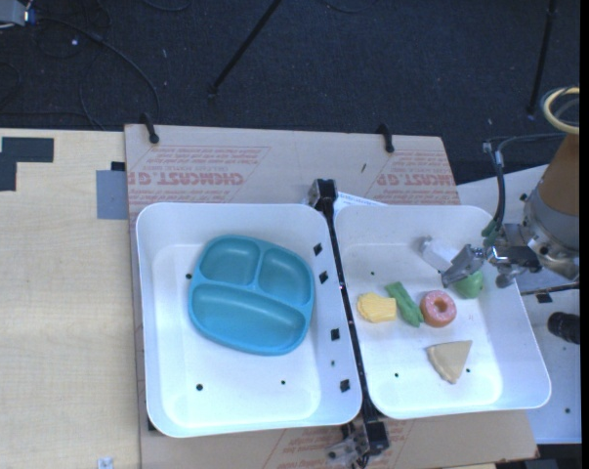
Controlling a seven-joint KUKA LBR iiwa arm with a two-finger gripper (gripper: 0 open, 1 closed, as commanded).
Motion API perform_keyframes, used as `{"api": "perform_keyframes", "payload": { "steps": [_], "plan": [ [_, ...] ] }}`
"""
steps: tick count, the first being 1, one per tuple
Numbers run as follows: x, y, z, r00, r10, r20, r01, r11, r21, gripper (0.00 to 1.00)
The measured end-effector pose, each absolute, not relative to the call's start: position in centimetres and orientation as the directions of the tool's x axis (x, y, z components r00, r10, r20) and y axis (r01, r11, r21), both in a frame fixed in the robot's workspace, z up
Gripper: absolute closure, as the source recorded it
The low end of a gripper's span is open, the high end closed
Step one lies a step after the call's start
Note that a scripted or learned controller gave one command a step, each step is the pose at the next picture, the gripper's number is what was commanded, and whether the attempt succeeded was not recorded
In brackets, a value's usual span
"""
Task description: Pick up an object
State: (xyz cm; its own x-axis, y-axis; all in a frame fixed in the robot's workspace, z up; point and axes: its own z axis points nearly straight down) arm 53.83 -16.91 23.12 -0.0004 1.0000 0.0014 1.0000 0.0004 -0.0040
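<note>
— Picked anything yet?
— No; my claw (pixel 462 270) hangs low in the right bin (pixel 528 379) over a green piece (pixel 469 285); grip state, I cannot tell; lift remains.

Right bin (pixel 514 384) holds a yellow piece (pixel 376 308), green pod (pixel 404 303) and pink donut (pixel 438 308) in a row. Tan wedge (pixel 451 361) lies nearer the front. A green item (pixel 469 283) sits at the gripper (pixel 457 266).

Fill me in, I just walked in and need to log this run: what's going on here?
A KUKA arm reaches in from the right, its gripper low in the right bin beside a green object. Nearby lie a pink donut, a green piece, a yellow piece and a tan wedge. The left bin holds a blue divided plate.
</note>
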Motion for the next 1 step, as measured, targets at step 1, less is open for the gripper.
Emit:
{"api": "perform_keyframes", "payload": {
  "steps": [1],
  "plan": [
    [53.55, -17.90, 17.63, 0.001, 1.000, 0.002, 1.000, -0.001, -0.009, 0.00]
  ]
}}
